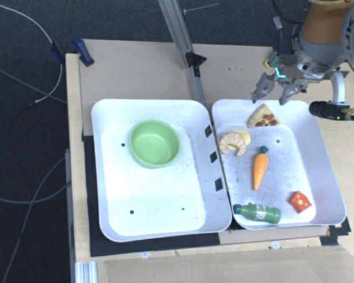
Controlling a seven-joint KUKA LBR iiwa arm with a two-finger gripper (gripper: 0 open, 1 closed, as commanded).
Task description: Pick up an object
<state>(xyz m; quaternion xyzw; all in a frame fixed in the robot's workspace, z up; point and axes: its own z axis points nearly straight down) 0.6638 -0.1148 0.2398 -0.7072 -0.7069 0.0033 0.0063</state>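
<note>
Claw (275,94) spread apart, holding nothing, over the bin's far rim (242,103). Pizza slice (263,117) just below it; croissant (235,142) nearby; carrot (259,167) farther on.

— What colours sit in the right white bin (327,170)?
— An orange carrot (259,168) with a green top, a green bottle (258,213) with a white label, a red block (300,201), a cream croissant (235,142), a yellow pizza slice (262,117) dotted red.
— And the left bin (112,217)?
— White too, speckled dark, holding a light green bowl (155,143).
</note>
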